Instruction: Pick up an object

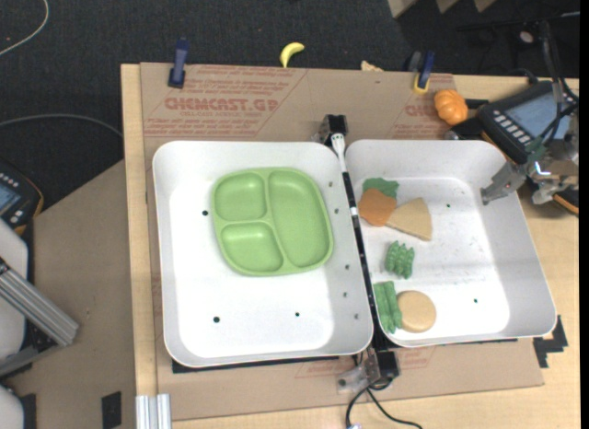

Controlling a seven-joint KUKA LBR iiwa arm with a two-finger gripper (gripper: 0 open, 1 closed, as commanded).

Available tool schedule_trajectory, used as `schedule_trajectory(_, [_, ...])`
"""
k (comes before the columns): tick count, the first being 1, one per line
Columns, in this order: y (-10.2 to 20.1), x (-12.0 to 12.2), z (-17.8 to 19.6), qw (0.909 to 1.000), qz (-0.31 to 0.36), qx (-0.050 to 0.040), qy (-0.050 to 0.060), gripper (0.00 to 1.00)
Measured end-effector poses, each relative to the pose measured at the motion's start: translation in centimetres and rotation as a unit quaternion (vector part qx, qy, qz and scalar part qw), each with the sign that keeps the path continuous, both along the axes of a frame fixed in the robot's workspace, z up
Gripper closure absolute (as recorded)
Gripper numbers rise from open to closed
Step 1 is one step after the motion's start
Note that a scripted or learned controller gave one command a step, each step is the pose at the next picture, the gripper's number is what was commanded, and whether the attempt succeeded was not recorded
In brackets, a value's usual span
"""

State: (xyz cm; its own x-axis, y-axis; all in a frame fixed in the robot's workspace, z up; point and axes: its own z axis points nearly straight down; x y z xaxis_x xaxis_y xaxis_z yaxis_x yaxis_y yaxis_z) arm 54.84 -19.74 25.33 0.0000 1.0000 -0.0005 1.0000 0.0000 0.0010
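Observation:
The right bin (479, 243) holds several toy foods along its left side. An orange carrot with a green top (375, 204) touches a tan wedge (411, 220). Below them lies a small green leafy piece (399, 259). At the bin's near left corner, a green pod (385, 306) rests against a round tan disc (417, 311). My gripper (498, 186) hangs over the right bin's far right rim, well apart from all the toys, with nothing seen in it.
A green divided plate (272, 221) lies in the left bin (267, 317). A small orange toy (449, 105) and a yellow banana (291, 52) lie outside the bins at the back. Blue clamps (178, 63) hold the cardboard base.

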Motion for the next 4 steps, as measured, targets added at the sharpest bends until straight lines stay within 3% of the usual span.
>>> schedule_trajectory(1, [2.5,-7.2,-17.3,1.0,-0.001,0.0021,0.004,0.0])
schedule_trajectory(2, [2.3,-6.9,-15.8,1.0,-0.001,-0.0006,-0.001,1.0])
schedule_trajectory(3, [11.5,-6.6,-6.3,1.0,0.005,0.0016,-0.005,1.0])
schedule_trajectory(4, [17.7,-6.8,-5.2,1.0,0.004,0.0009,-0.001,1.0])
